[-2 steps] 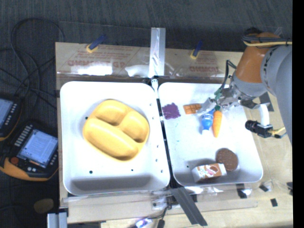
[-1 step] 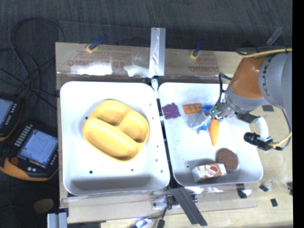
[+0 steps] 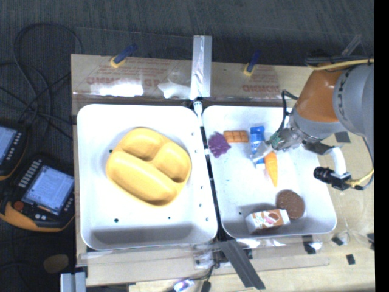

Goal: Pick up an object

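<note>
Down low in the right bin (image 3: 316, 181): gripper (image 3: 272, 146), right at the fat end of the carrot (image 3: 271, 169) and just beside the blue box (image 3: 257, 137). Probably lined up there to grab one of those two, most likely the carrot. Cannot tell if spread or pinching; too small and dark. Nothing seen held.

Near the blue box: orange bar (image 3: 236, 136) and purple toy (image 3: 218, 143). By the front wall: brown cookie (image 3: 290, 203) and little carton (image 3: 267, 219), well away from the arm. Alone in the left bin (image 3: 97, 224): big yellow lump (image 3: 149, 165).

Tight spot by the carrot, so could bump the blue box.
</note>
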